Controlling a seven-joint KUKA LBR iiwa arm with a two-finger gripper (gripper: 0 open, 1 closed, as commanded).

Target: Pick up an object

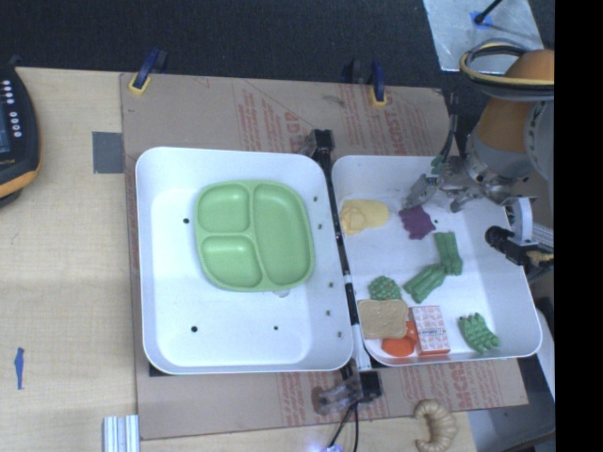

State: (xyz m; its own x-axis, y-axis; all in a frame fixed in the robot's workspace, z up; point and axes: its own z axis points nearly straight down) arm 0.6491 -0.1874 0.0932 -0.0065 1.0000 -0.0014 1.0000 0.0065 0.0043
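The gripper (435, 188) hangs over the upper part of the right bin (513, 295), fingers splayed apart with nothing between them. Just below and a touch left of its tips lies the purple piece (415, 221), the nearest candidate for a pick.

That piece looks like a small toy food item: dark purple, lumpy, ragged at the edge, lying flat on the white floor. My guess is light plastic or rubber, stiff enough to take a pinch without harm, maybe slick. Being low and flat, it offers little height, so the fingers would have to straddle its narrow width and close near the floor.

Further left of the gripper sits the yellow piece (363, 215), pale, rounded and smooth, close to the bin's left wall. It looks bulkier and easier to grip across its short side.

Below the gripper are 2 green sticks (436, 264), ribbed and elongated, meeting at an angle; take either across its thin width, away from where they touch. Lower still, a green cluster (383, 287), a tan slice (382, 317), a red piece (399, 347) and a small box (430, 330) crowd together, awkward to separate. A green bit (478, 331) lies alone at the lower right.

Far left, the other bin (165, 281) holds a green tray (254, 234) with 3 compartments, too wide for these fingers, I judge.
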